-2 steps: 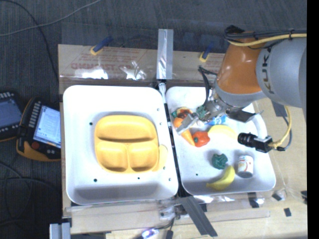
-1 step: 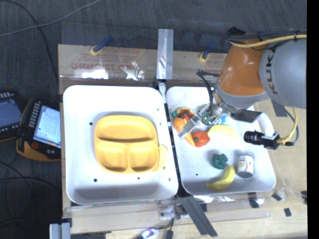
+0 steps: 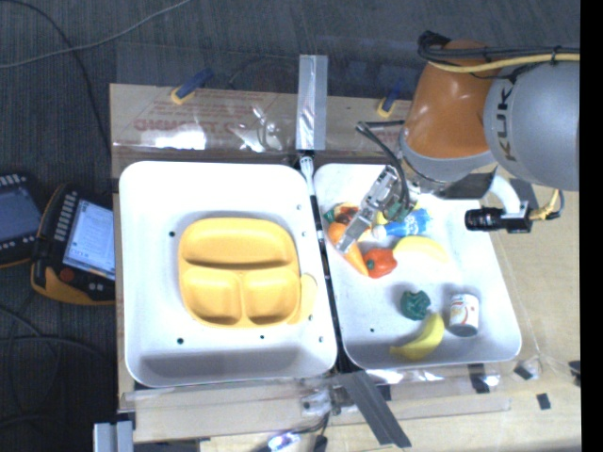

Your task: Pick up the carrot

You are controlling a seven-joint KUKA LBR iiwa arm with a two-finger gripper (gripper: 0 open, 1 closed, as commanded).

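On the worktop, the right-hand shallow white plastic bin (image 3: 490, 281) holds the orange tapered toy carrot (image 3: 350, 252) at its left side, beside a red pepper-shaped toy (image 3: 379, 263), with the grey two-finger gripper (image 3: 350, 236) directly over it. You cannot tell whether that gripper is released or clenched. Expect a light, stiff, smooth-skinned carrot that may slip; grasp it across the thicker middle.

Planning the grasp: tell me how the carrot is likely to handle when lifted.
The carrot looks like a rigid moulded toy, so it probably stays stiff and weighs little. Its tapered, smooth body may slip along the tool. It lies crowded against a red pepper at the bin's left side, so neighbours will likely shift.
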